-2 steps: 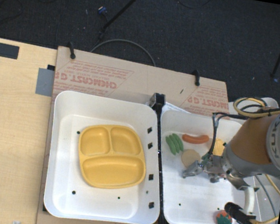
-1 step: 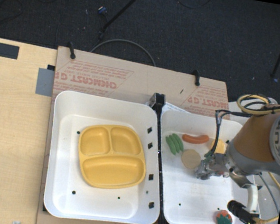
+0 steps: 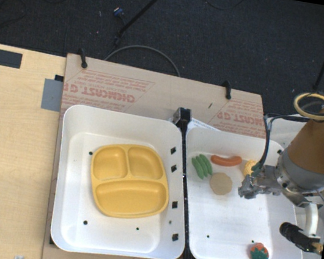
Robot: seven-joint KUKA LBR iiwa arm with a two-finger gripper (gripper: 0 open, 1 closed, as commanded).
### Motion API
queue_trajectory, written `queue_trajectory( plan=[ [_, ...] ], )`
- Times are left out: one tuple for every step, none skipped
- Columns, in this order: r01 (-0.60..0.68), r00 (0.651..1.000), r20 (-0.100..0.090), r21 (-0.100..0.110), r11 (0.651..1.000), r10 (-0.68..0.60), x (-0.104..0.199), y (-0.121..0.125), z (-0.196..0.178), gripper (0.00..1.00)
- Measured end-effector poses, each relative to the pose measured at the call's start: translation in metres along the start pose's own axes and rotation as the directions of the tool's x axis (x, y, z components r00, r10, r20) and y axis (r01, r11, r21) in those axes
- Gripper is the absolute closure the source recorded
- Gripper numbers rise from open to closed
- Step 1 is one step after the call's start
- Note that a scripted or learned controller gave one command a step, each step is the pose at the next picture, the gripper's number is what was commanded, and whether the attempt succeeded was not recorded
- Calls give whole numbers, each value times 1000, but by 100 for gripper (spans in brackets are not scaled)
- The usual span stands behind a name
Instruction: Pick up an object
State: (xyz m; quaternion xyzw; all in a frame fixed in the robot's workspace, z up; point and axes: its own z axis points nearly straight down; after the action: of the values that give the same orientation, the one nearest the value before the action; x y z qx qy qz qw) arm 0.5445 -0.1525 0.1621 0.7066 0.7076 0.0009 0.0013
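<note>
The gripper (image 3: 249, 189) is hovering low over the right bin (image 3: 235, 244); whether it is spread or pressed together, I cannot tell. Just left of it a tan disc (image 3: 221, 184) is lying, with a green pod (image 3: 201, 166) further left. A sausage (image 3: 226, 160) is sitting up-left of it. A red-green ball (image 3: 259, 252) is resting well below. A yellow tray (image 3: 129, 181) is lying far left in the left bin (image 3: 68, 202).

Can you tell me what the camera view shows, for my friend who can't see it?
A robot gripper hovers over the right white bin, beside a tan cookie, green beans, a hot dog and a small red-and-green toy. The left bin holds a yellow divided tray.
</note>
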Motion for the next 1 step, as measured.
queue_trajectory(
  plan=[
    [0, 1000, 0, 1, 1000, 0, 2, 7, -45, 100]
  ],
)
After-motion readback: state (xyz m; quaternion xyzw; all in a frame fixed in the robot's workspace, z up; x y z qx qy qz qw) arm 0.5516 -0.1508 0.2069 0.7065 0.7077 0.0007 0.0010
